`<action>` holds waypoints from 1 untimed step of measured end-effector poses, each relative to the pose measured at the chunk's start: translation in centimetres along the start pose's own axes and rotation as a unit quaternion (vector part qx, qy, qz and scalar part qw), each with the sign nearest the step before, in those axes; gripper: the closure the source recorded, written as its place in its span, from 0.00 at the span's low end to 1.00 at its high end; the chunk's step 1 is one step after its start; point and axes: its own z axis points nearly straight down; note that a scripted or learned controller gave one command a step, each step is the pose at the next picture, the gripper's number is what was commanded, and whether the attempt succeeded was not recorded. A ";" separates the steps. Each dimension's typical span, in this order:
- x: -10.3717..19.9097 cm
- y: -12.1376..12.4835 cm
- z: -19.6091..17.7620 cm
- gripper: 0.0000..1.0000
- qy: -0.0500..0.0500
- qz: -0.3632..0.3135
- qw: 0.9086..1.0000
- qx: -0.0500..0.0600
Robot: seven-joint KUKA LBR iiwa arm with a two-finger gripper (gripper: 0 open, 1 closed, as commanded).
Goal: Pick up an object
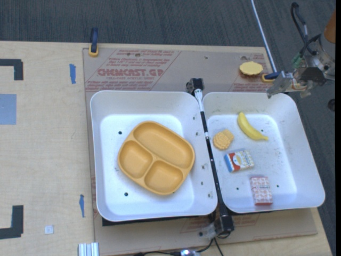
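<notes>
Yellow banana (251,128) lies in the upper part of the right bin (298,143), with a cracker (223,139) and two small packets lower down. Whether the gripper (287,83), past the bin's upper right rim, holds anything I cannot tell. Descending from there, it risks striking the rim.

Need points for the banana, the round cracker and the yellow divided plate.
banana (251,128): camera view, right bin, middle of its curved body.
round cracker (223,139): camera view, right bin near the divider, centre of its top face.
yellow divided plate (160,137): camera view, left bin, floor of its long upper compartment.
</notes>
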 end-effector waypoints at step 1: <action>-0.5 1.5 15.9 0.00 0.000 -0.001 1.000 -0.003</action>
